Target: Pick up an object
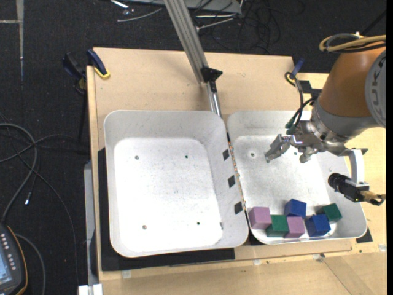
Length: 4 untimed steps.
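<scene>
Camera view from above has my gripper (288, 149) hanging over the upper middle of the right bin (261, 125), fingers spread apart with nothing between them. Well below it, along that bin's near edge, the blocks sit bunched together: a pink cube (260, 217), a green cube (279, 225), a second pink one (296, 227), two blue cubes (295, 208) (317, 225) and a dark green one (332, 212). Beside it lies the left bin (123, 125).
</scene>
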{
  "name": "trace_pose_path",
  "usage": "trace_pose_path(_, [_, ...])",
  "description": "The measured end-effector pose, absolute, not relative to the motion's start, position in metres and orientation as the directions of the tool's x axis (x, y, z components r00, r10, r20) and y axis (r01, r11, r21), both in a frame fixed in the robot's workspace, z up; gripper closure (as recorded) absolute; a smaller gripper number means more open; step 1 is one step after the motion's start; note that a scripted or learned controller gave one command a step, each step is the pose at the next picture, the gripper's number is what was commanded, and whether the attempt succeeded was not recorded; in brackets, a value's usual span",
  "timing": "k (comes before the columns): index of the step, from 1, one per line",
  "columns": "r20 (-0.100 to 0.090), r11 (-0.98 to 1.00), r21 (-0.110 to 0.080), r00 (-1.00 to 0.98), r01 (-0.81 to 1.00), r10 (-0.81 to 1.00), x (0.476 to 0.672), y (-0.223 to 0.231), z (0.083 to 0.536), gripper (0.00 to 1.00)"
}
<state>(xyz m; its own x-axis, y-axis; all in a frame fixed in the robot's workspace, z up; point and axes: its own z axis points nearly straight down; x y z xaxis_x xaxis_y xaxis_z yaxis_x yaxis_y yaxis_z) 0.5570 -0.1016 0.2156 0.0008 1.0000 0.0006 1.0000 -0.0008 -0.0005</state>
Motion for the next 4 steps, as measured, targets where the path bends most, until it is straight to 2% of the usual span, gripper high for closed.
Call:
trace_pose_path(1, [0.0, 0.004, 0.004, -0.004, 1.0, 1.0, 0.58, -0.098, 0.243, 0.0])
trace_pose_path(2, [-0.003, -0.001, 0.006, 0.001, 1.0, 1.0, 0.615, -0.134, 0.27, 0.0])
trace_pose_path(3, [-0.002, 0.002, 0.004, -0.002, 1.0, 1.0, 0.637, -0.149, 0.273, 0.0])
trace_pose_path(4, [0.0, 0.008, 0.006, -0.008, 1.0, 1.0, 0.625, -0.103, 0.324, 0.0])
